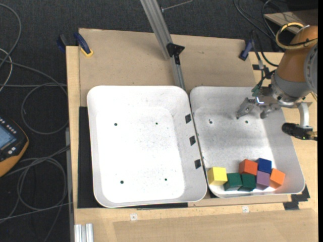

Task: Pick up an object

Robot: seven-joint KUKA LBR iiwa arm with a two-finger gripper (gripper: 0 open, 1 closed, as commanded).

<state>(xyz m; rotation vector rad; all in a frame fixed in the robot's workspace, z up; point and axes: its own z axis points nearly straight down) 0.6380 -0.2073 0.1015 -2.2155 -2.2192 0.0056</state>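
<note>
The things to pick from are small coloured blocks, bunched in the near corner of the right bin [282, 150]: a yellow block [218, 175] standing slightly apart at the left end, then a dark green block [233, 181], a second green block [248, 181], an orange block [248, 167], a blue block [264, 165], a purple block [263, 178] and a lighter orange block [277, 176] at the right end. From the dark green one rightward they touch or nearly touch. As a group they form a short row running left to right along the bin's near wall; each block looks roughly cubic, so none has a long axis of its own to line up with, and several sit turned at small angles to the wall.

The hand [254, 108] hangs over the far part of the same bin, its two fingers spread wide and pointing down, with nothing between them. The cluster lies well apart from it, toward the camera and a little to the right of the fingertips in the camera view. The coming move probably turns on that offset: travel toward the near wall, then descend. The yellow block, with open floor on its left, looks the easiest to straddle; the packed ones leave little room for a finger.

The left bin [101, 135] sits beside it on the worktop [126, 49].
</note>
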